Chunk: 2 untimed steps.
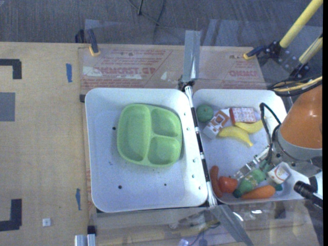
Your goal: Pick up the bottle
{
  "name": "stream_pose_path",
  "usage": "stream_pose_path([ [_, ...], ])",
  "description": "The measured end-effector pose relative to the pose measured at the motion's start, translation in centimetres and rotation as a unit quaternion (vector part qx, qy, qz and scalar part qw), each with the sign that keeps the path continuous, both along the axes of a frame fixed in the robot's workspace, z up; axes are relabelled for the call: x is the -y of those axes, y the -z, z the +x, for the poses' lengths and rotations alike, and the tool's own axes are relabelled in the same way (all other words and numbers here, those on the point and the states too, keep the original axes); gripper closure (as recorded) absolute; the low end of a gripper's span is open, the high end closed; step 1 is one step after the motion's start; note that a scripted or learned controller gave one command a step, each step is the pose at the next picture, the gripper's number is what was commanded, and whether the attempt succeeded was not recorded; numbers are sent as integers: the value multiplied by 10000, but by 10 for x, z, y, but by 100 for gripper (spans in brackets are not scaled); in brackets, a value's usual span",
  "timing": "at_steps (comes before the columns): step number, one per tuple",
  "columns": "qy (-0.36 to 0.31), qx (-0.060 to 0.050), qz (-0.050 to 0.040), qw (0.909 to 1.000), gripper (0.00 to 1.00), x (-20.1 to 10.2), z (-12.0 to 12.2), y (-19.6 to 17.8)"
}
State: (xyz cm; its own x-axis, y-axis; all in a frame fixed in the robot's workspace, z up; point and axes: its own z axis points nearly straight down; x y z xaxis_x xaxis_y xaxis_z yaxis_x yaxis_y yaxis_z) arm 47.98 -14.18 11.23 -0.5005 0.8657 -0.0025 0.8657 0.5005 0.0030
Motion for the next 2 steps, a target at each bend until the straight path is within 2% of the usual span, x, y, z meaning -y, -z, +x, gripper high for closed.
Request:
stream_pose_path([
  [1,1940,25,20,9810,0,11,3,23],
  [2,1961,66,-14,9806,100,15,4,12],
])
